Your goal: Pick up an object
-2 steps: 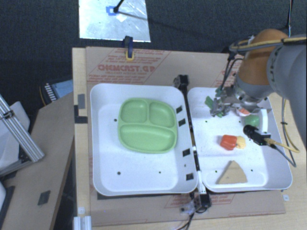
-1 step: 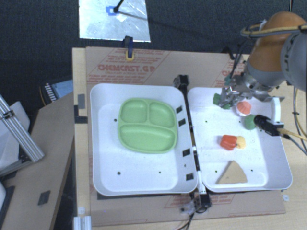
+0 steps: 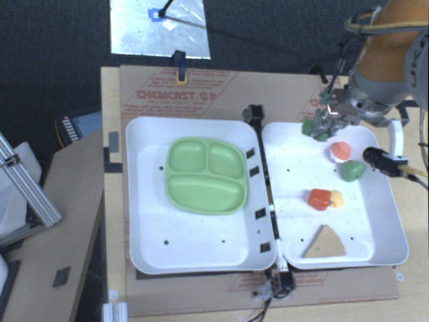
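**Gripper low over a dark green object at the far rim of the right bin**

The gripper (image 3: 326,117) hangs at 12 o'clock of the right bin (image 3: 301,180), right over the far rim. Whether it is clenched or released cannot be told from this slant. Its metal body crowds the spot and glints with a bright highlight.

At its 7 o'clock, right against it, is the dark green object (image 3: 315,130). This is a small, lumpy, matte piece, darker than any other green on the bench. It sits at 11 o'clock of the bin, by the rim, and its upper part is hidden under the gripper.

At 5 o'clock from the gripper and well inside the rim lies a red-and-white ball (image 3: 340,151), smooth and rounded. A green lump (image 3: 352,172), glossy and egg-like, is just beside it at its 5 o'clock.

Near the bin's middle rests a red piece (image 3: 320,198), blocky with soft corners. A small yellow bit (image 3: 336,198) touches it at 3 o'clock. At 6 o'clock of the bin lies a tan wedge (image 3: 325,243), flat, triangular and dull like bread.

The left bin (image 3: 147,213), of the same smooth white plastic, holds a pale green plate (image 3: 204,175) in its middle. The plate is a rounded rectangle moulded into three compartments. Both bins stand on a cardboard sheet (image 3: 201,94) printed in red.
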### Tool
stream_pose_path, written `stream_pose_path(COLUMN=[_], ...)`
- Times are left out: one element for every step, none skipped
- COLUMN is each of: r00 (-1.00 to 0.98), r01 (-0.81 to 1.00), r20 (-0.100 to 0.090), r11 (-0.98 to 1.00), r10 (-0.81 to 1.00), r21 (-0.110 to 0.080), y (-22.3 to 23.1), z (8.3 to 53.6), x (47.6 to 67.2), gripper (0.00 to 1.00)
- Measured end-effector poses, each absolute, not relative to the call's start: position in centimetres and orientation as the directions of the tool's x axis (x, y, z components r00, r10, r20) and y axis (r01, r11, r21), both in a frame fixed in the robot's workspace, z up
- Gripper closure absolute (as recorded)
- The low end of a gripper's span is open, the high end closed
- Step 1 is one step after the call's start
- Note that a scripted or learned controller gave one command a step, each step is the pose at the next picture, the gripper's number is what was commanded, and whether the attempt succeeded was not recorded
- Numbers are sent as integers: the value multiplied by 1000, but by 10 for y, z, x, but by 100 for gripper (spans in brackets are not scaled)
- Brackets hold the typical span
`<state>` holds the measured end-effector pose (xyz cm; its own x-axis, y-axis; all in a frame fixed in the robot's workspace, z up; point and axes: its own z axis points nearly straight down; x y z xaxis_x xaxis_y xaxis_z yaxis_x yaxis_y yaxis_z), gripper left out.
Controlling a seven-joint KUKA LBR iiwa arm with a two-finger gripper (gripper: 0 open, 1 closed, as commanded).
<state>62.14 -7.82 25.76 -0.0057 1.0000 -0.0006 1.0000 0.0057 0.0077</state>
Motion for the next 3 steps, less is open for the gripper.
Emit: stream_pose_path(r00=[-9, -9, -10], r01=[1000, 1000, 1000], r20=[2, 2, 2], r11=[9, 9, 10], r10=[1000, 1000, 1000], r21=[2, 1, 1], y=[-27, 17, 69], z=[262, 259, 244], x=[614, 604, 591], gripper=[100, 100, 100])
